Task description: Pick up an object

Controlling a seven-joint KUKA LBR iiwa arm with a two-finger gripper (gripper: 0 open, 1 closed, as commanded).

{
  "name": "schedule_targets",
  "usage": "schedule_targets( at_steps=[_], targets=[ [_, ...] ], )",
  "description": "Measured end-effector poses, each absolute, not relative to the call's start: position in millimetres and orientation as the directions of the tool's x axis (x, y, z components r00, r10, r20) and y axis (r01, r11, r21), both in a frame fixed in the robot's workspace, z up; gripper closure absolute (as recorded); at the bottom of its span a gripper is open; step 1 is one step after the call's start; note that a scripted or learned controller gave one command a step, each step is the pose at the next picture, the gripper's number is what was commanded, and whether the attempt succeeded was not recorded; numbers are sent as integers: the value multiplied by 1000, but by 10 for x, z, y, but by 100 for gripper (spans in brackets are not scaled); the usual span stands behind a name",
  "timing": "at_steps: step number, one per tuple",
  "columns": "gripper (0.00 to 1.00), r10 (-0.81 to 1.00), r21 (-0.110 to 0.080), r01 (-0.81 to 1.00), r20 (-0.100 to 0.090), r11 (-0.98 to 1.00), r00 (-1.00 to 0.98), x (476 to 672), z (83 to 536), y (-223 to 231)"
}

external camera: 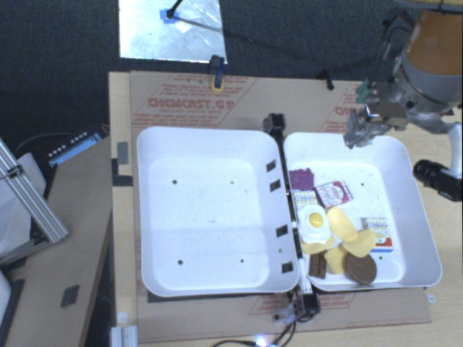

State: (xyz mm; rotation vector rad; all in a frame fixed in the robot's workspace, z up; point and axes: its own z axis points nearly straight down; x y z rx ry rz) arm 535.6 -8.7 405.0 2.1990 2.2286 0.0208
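While the gripper (359, 137) is hanging over the right bin's (416, 194) far rim, I cannot tell its opening, and I am seeing nothing in it; the toy fried egg (313, 221) and neighbouring pieces are lying clustered at the near-left corner.

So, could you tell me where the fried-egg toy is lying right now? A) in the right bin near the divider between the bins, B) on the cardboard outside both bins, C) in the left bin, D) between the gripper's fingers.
A: the fried-egg toy lies in the right bin, close to its left wall by the divider, among the other toys, while the gripper hangs above that bin's far rim.
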Motion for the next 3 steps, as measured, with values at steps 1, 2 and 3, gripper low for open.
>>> schedule_targets(
  at_steps=[1,2,3],
  targets=[
    [100,1000,-3,1000,2,13,-13,5329,3495,711],
    [100,1000,-1,1000,1,8,-8,4928,3426,1085],
    [100,1000,3,1000,2,8,-8,5099,3412,1603]
  ],
)
